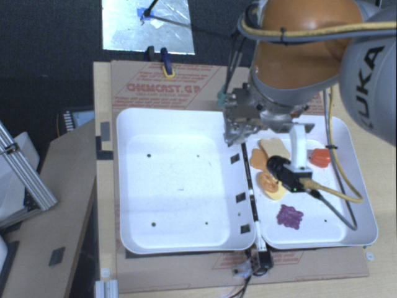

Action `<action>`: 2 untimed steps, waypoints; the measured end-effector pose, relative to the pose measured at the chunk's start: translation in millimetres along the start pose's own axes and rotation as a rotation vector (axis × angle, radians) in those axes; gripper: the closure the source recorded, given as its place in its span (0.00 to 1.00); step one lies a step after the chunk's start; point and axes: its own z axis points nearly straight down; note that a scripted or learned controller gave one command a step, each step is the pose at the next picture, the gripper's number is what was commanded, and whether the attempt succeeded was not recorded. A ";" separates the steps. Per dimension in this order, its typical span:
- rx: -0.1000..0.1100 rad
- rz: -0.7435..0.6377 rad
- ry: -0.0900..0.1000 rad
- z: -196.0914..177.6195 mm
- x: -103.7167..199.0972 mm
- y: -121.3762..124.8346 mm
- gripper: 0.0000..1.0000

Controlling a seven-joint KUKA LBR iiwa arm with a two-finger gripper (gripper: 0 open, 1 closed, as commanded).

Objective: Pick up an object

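- Five small objects are seen lying on the floor of the right bin point(348, 227), all in the half nearer the divider or towards the middle.
- A purple knobbly piece point(289, 216) is set apart from the others, towards the near edge of that bin.
- A yellow-orange rounded piece point(267, 185) is found just above it, near the divider, and is partly hidden by robot hardware.
- An orange piece point(257, 159) and a tan piece point(273, 146) are placed further back, touching or overlapping one another.
- A red-orange piece point(321, 158) is seen to the right of these, well apart from the purple one.
- The gripper point(235, 135) is positioned over the far end of the divider between the two bins, just beside the tan piece and up-left of it.
- How wide the gripper stands cannot be told from this slant, and none of the objects can be seen held in it.
- The arm point(298, 36), with its orange band, is extended in from the right above the right bin.
- The left bin point(133, 185) is set touching the right one along the divider.
- Both bins are carried on a cardboard sheet point(161, 87) printed in red.
- A blue and yellow clamp point(166, 62) is fixed at the far edge of the cardboard, and a silvery sheet point(149, 17) is laid behind it.
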 end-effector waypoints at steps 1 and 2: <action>-0.023 0.006 0.005 -73.3 -61.0 -39.7 1.00; -0.018 -0.007 0.006 -84.0 -3.6 -34.2 1.00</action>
